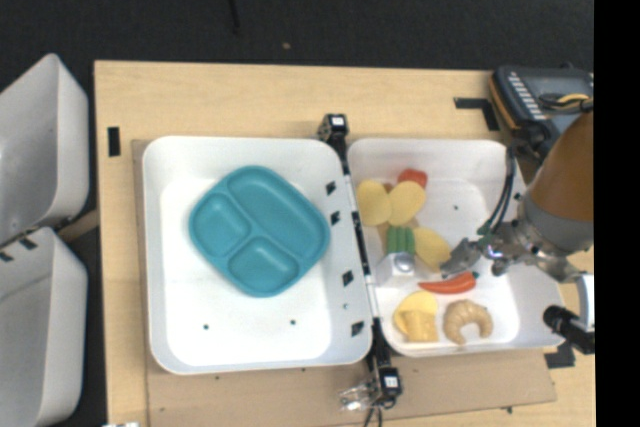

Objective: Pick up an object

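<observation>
bench point(120, 95): light wood | left bin point(160, 315), right bin point(480, 155) side by side | black-yellow device point(530, 95) at far-right corner

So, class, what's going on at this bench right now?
A grey robot arm reaches in from the right over the right bin, which holds toy food. Its gripper is low among the pieces, just above a red pepper and beside a yellow piece. Nothing can be seen between its fingers, so no pick is confirmed. A croissant lies nearer the front. The left bin holds a blue divided plate, untouched.
</observation>
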`<state>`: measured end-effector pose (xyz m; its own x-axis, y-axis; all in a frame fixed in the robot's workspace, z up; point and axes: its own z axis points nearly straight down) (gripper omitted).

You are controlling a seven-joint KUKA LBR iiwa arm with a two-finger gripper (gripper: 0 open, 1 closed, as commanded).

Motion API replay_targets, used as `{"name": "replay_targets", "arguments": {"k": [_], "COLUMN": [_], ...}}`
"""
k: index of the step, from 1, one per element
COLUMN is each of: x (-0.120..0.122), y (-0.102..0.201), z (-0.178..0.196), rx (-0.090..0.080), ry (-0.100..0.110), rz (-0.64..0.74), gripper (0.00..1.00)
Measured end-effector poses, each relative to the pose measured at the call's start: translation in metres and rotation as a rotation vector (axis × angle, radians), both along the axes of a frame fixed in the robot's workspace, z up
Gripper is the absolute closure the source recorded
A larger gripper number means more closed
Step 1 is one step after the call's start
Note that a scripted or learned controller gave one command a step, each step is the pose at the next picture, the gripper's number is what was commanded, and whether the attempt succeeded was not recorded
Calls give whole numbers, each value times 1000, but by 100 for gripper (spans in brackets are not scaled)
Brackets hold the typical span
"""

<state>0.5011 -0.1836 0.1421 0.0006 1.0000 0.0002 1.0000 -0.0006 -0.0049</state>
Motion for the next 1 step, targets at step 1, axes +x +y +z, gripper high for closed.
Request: {"name": "replay_targets", "arguments": {"k": [1], "x": [1], "y": [-1], "z": [-42], "rx": [0], "ry": [-7], "rz": [-2], "gripper": [0]}}
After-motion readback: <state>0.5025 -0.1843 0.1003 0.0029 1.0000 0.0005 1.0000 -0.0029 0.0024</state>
